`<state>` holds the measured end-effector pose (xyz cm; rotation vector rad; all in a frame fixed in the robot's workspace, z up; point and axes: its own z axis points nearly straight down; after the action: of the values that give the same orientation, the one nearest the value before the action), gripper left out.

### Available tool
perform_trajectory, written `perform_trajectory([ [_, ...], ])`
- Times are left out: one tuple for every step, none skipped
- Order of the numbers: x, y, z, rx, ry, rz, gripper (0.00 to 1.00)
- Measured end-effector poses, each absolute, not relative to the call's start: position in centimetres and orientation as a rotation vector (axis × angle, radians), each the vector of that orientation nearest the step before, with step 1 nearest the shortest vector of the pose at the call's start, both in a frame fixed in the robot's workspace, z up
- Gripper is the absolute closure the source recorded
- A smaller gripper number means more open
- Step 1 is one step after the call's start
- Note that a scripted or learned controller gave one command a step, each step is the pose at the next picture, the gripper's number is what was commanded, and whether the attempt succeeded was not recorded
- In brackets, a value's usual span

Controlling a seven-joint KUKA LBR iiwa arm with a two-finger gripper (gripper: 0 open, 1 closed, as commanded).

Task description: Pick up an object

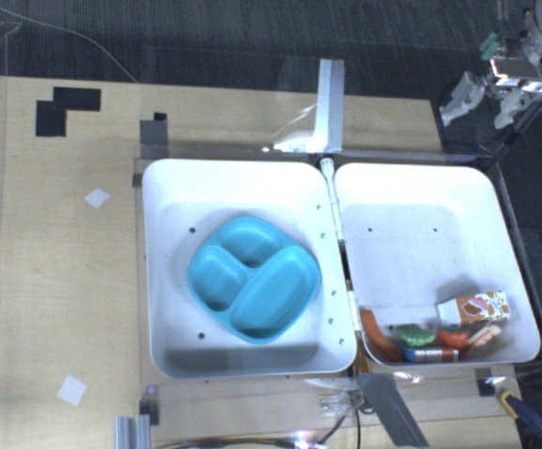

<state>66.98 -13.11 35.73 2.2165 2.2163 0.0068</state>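
Small colourful toys [439, 333] cluster in the right bin's [420, 223] near corner; gripper [492, 101] spread open, holding nothing.

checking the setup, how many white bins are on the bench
2. The left white bin holds a blue divided tray; the right white bin has small items piled in its near corner.

The pale wooden bench [55, 279] carries two shallow white plastic bins side by side. The left bin [172, 251] touches the right bin [420, 223].
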Motion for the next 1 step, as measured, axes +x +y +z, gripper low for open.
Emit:
perform_trajectory([
  [66.97,-16.85,29.42,2.43,1.985,0.004,0.0],
])
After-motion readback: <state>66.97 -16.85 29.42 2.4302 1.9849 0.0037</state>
